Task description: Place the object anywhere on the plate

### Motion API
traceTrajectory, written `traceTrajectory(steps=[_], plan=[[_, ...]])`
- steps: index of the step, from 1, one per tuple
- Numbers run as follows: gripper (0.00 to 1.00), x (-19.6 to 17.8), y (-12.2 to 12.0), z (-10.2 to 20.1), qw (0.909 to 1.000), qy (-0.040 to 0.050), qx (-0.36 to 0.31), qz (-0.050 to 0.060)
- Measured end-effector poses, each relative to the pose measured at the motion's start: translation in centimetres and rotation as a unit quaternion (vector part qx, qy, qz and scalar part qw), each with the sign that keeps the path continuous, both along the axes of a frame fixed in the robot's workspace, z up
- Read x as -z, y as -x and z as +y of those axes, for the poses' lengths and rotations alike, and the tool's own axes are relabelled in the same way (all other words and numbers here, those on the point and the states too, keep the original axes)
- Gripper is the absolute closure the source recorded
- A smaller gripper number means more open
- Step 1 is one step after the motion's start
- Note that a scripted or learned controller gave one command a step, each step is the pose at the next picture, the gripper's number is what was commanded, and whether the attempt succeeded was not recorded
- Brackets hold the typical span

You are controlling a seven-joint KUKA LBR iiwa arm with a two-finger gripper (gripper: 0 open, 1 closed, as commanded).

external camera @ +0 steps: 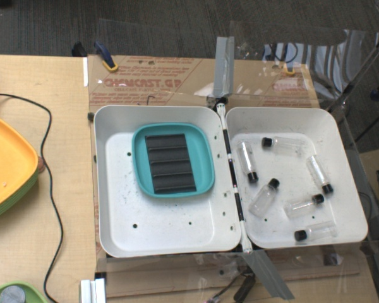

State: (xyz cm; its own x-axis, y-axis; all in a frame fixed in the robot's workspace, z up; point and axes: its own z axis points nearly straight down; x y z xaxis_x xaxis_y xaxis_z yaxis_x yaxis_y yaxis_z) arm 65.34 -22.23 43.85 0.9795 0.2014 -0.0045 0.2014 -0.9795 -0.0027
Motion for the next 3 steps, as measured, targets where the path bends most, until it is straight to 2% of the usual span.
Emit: traceTrajectory(steps=[3], plan=[[0.00,-0.05,0.51,-0.06,1.0000,-0.0007,0.002,0.001]])
